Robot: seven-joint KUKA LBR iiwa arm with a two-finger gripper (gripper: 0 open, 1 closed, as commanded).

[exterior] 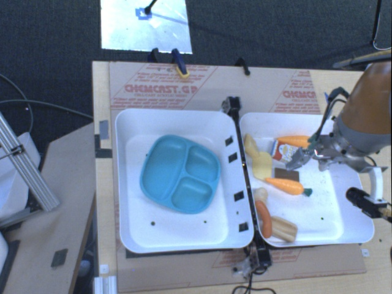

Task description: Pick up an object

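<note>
End effector [304, 158] hovers low over right bin [343, 228].

Scene was evenly lit from overhead, bright enough. Strong glare washed out the silver sheet [146, 16] at top. White bins [184, 120] ran near overexposed, shadows soft. Slight overall softness, arm [367, 112] edges mildly blurred.

I note a light-blue compartment plastic tray [180, 173] in the white left bin [131, 164]; orange toy carrot [285, 186], green-tipped, in the white right bin [343, 225].
</note>
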